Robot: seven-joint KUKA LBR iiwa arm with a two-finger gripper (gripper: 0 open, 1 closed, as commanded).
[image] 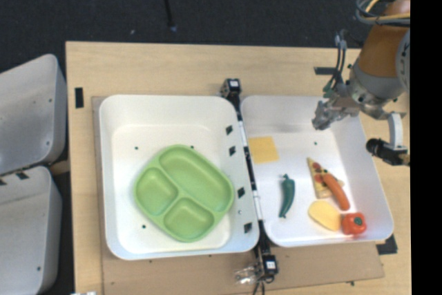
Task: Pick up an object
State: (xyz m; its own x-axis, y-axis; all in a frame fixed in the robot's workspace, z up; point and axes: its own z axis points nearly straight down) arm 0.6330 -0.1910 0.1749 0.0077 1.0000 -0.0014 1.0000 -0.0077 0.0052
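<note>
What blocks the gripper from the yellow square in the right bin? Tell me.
Nothing visible does. The gripper hangs over the far part of the right bin, and the yellow square lies flat to its left with bare white floor between them. The green pepper lies nearer the camera, off that line.

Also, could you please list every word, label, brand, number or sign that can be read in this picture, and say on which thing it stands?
None: no text can be read here.
The green plate, the yellow square, the green pepper and the other toy foods bear no print.
The black clips between the bins are too small to tell.
</note>
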